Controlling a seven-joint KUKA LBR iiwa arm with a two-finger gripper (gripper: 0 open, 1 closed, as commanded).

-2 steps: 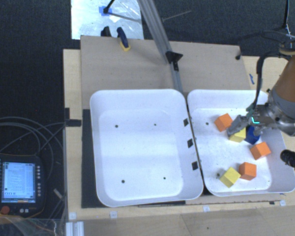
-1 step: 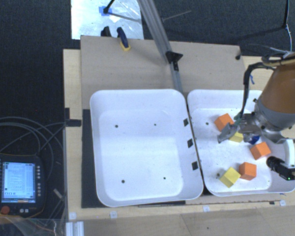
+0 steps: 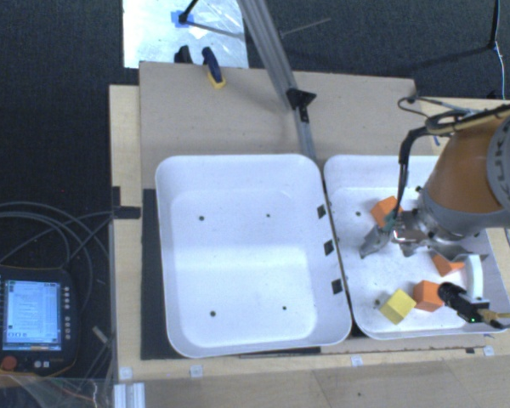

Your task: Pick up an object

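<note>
Just above end effector [image 3: 382,240]: orange block [image 3: 384,208], right bin [image 3: 347,177].

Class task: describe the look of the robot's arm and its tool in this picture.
The arm is thick and rounded, with an orange band and grey casing. Black cables loop along it. The tool at its end is dull grey metal, small and narrow beside the bulky arm.

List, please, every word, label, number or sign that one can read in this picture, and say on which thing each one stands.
No text can be read.
Handheld control pendant on the floor at the left: its lit screen shows lines of text, too small and blurred to read.
Two white bins, the coloured blocks such as the yellow block, and the arm's orange band: no lettering can be made out.
</note>
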